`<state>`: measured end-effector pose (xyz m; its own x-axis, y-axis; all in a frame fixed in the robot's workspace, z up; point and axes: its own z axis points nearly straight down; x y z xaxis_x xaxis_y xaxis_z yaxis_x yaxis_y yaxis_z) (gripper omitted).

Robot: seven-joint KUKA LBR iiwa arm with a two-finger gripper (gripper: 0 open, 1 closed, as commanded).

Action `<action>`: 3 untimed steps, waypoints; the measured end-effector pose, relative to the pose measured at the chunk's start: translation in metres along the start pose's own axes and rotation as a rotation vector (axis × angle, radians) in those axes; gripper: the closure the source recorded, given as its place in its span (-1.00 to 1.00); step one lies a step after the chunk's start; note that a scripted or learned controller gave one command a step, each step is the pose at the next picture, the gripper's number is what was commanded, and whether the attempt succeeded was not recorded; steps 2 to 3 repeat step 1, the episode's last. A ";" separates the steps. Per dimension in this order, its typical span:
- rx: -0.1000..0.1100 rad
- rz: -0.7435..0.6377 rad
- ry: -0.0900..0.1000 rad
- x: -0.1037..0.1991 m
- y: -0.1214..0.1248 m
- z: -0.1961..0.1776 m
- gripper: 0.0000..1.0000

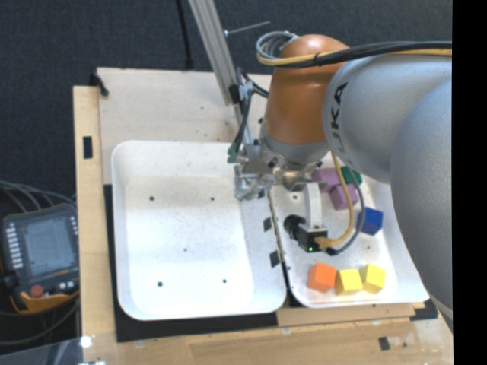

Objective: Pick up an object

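Right-hand shallow white bin (335,300): orange cube (322,277), blue cube (370,220) lie ungrasped; pincer (251,177) nearby, state indiscernible; pick judged outstanding.

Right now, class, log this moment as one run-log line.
gripper: above inner edge of left bin | right bin: orange block, two yellow blocks, blue block, purple blocks | status: grasp not confirmed

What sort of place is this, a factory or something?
Probably a robotics lab: a grey arm hangs over two white bins, toy-like coloured blocks lie in one, and a handheld control screen sits nearby.
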<state>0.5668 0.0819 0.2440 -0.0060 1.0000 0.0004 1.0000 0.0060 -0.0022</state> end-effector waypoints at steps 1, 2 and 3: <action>-0.003 0.006 0.001 -0.002 0.001 -0.001 -1.00; -0.003 0.006 0.001 -0.002 0.001 -0.001 -1.00; -0.003 0.006 0.001 -0.002 0.001 -0.001 -1.00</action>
